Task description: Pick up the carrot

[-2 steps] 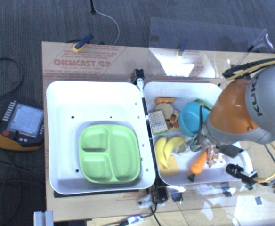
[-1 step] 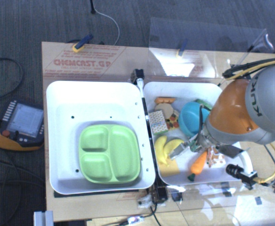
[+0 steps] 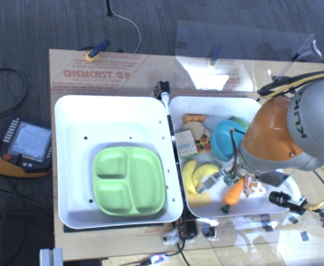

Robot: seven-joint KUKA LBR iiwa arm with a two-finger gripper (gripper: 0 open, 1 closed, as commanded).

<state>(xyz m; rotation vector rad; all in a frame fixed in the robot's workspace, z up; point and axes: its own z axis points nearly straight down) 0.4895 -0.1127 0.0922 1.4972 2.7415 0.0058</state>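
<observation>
Pincer (image 3: 235, 177) sits under the grey-and-orange wrist, mostly hidden; whether it is spread or pinching, I cannot tell. Small orange carrot with green tip (image 3: 232, 194) lies tilted just beneath it, touching or not unclear.

The big grey arm (image 3: 312, 121) comes in from the right side. It has a fat orange band (image 3: 270, 132) just above the wrist. The arm bends down, so the wrist points low and a little to the left. The claw (image 3: 228, 179) hangs under the wrist, small and silver, tipped toward the front of the bench.
</observation>
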